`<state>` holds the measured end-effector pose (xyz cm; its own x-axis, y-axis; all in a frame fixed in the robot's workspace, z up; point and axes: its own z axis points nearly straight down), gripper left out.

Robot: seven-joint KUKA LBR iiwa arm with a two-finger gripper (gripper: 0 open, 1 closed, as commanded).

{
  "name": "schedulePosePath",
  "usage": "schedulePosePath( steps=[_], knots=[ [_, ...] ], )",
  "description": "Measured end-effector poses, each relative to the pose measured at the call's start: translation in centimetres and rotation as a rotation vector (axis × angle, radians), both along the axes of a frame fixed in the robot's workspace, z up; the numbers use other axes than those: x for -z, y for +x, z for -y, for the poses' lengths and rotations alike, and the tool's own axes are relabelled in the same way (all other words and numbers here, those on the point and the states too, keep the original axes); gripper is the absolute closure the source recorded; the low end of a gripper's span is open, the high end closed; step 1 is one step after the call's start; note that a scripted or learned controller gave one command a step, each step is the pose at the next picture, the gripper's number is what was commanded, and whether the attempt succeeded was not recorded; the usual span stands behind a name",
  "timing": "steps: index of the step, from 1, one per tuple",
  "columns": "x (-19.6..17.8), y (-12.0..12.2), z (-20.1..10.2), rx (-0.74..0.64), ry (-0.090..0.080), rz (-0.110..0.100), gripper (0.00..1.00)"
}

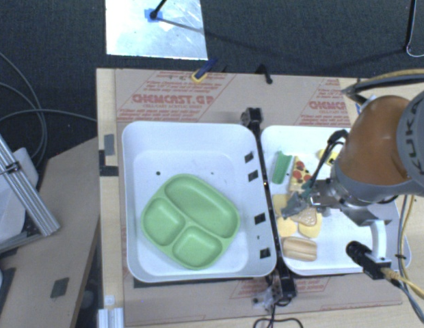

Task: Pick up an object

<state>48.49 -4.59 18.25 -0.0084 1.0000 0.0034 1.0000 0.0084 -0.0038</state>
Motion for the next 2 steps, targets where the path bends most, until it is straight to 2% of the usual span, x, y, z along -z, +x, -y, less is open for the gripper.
schedulePosePath(
  steps=[1,2],
  knots=[
    [9.4,1.7,6.7,0.012,-0.005,0.001,0.0],
    [7.9,1.8,6.3,0.008,-0.003,0.006,1.0]
  ],
)
